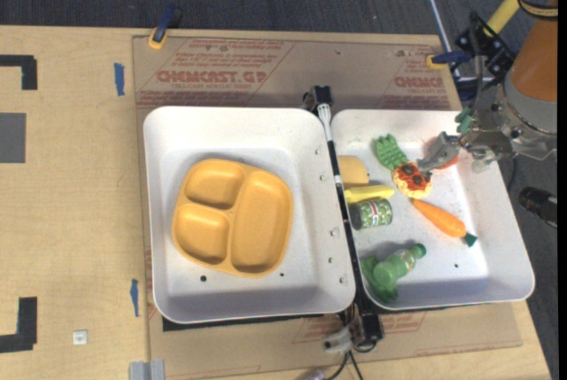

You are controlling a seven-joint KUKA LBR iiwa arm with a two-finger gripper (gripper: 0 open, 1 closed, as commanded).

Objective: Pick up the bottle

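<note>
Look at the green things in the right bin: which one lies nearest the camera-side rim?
The green bottle, lying on its side at the bin's near-left corner. The green can sits further in, and the green toy is farthest back.

A divided plate [234, 215] lies in the left bin [168, 148]; the bottle [390, 268] lies in the right bin [505, 272], near its front.

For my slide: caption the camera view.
Gripper hovers over the right bin; green bottle lies untouched near its front edge.
</note>
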